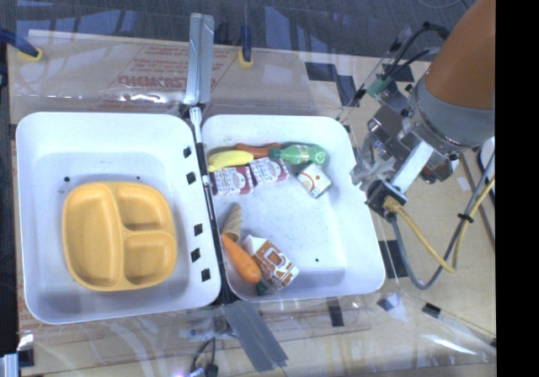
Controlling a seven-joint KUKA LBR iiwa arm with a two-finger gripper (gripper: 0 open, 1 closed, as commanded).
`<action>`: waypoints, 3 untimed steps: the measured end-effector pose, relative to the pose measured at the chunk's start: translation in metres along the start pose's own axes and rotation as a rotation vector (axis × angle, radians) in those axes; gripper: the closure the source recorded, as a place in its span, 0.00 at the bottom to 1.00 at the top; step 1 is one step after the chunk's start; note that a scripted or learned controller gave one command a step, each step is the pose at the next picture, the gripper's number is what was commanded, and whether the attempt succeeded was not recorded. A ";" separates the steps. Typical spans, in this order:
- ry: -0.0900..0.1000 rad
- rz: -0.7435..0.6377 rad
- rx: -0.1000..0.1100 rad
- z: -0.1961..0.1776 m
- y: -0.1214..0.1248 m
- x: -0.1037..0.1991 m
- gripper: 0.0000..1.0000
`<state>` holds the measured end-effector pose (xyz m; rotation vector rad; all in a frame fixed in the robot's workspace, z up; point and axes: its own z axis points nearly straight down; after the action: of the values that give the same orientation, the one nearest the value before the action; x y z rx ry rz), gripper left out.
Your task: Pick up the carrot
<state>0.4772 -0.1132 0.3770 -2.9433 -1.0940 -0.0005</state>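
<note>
Grey with an orange band, the arm [459, 55] reaches in from the right and hangs outside the bins. Its gripper [371, 167] sits just past the right rim of the right bin [337, 232], tilted toward that bin. Whether it is spread or closed cannot be told from this angle, and nothing is seen in its hold.

White plastic forms both bins. The left bin [34, 140] holds a yellow divided plate [118, 236], lying flat near its middle.

The right bin holds a clutter of small items. Along its far side lie a banana [226, 159], a slim orange-red item behind it that is too small to identify, and a green bottle [300, 153] on its side. Just in front of these are red-and-white wrapped packets [249, 176] and a small white carton [314, 181].

The carrot [241, 262] lies in the near left corner of the right bin, close to the wall shared with the left bin. A brown cone [232, 219] lies just beyond it, and an orange-and-white carton [275, 264] touches its right side.
</note>
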 end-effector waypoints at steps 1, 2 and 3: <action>-0.004 -0.098 0.004 0.099 -0.045 0.038 1.00; -0.006 -0.122 0.005 0.187 -0.039 0.073 1.00; -0.002 -0.078 0.001 0.070 0.057 0.123 1.00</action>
<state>0.6075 -0.0761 0.3072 -2.8979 -1.2078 0.0026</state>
